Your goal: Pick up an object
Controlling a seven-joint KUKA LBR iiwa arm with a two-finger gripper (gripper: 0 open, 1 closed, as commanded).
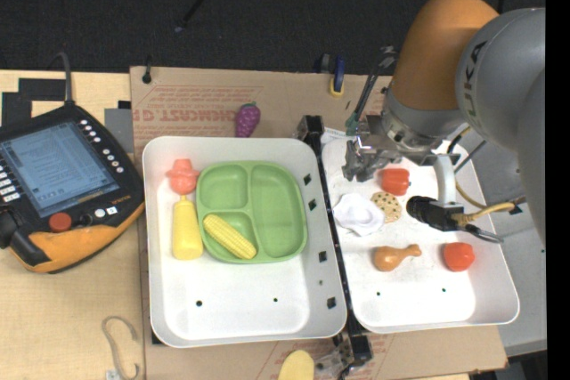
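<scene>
Grey arm reaching into the right white bin (499, 303)
Its dark two-finger gripper (359, 166) is hovering at the bin's far left corner, near a red toy pepper (394, 181), a white crumpled cloth (356, 214) and a speckled cookie (387, 206).

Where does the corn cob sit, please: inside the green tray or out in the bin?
Inside: the corn cob lies tilted in the green tray's lower-left compartment.

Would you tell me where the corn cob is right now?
The corn cob lies in the left bin, in the green tray's lower-left compartment, beside the yellow bottle.
</scene>
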